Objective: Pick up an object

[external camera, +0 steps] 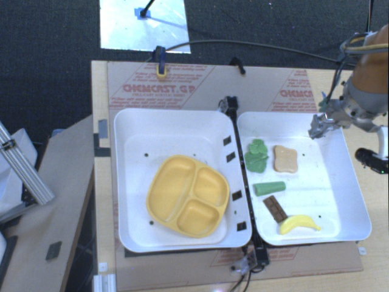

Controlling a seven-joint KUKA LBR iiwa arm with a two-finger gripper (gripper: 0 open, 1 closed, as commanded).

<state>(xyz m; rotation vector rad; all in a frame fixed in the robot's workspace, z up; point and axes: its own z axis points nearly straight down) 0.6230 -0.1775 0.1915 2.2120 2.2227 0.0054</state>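
The right bin [340, 175] holds a green leafy piece [256, 156], a tan toast slice [285, 159], a green cylinder [269, 188], a brown chocolate bar [275, 208] and a yellow banana [299, 224]. My gripper [320, 128] hangs over the far right corner of this bin, above and to the right of the toast. Nothing shows between its fingers. Its tips are small and dark against the bin wall.
The left bin [140, 139] holds a yellow divided tray [188, 195]. A black clip strip [237, 163] runs along the seam between the bins. A cable [255, 44] arcs over the back of the bench.
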